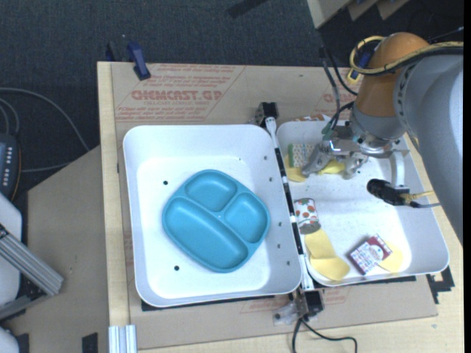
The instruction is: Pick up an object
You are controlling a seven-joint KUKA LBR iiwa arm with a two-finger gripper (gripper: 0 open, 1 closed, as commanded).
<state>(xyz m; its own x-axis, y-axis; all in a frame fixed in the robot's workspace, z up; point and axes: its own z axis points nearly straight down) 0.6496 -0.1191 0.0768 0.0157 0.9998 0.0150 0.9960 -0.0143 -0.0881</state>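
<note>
The grey arm with its orange band is reaching in from the right, wrist bent down over the far end of the right bin [430, 259]. The gripper [333, 162] is hanging with fingers spread apart, gripping nothing, over a yellow object [335, 168]. A smooth blue plastic divided plate [214, 219], rounded and three-sectioned, is lying diagonally in the left bin [143, 197].
</note>
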